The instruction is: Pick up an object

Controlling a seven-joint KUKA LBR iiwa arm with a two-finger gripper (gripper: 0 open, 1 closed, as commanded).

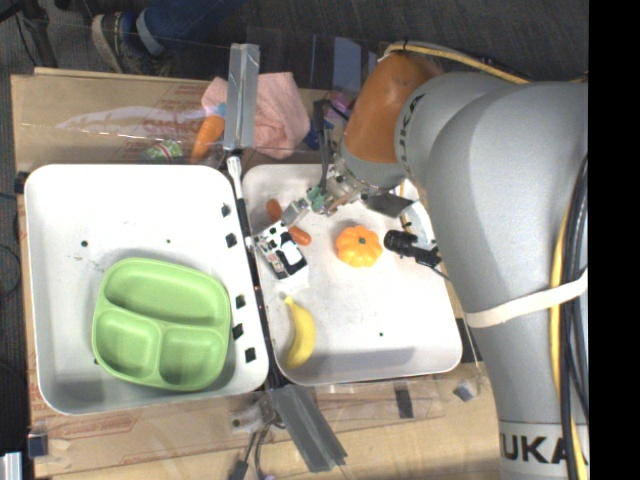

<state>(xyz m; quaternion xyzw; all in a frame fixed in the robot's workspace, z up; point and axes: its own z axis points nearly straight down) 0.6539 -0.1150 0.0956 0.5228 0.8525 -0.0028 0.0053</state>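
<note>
Right bin [430, 353], gripper [281, 249] near its left rim.

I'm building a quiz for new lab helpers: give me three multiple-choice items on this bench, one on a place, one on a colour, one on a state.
1. Where is the green three-compartment plastic plate?
A. Left white bin
B. Right white bin
C. On the bench outside the bins

2. What colour is the small round pumpkin-shaped toy?
A. Blue
B. Orange
C. White

3. How does the yellow toy banana lie?
A. Gripped between the fingers
B. On the green plate
C. Loose on the right bin's floor

Answers: 1 A, it sits in the left white bin. 2 B, its ribbed body is orange. 3 C, it rests near the front wall of the right white bin, apart from the gripper.
</note>
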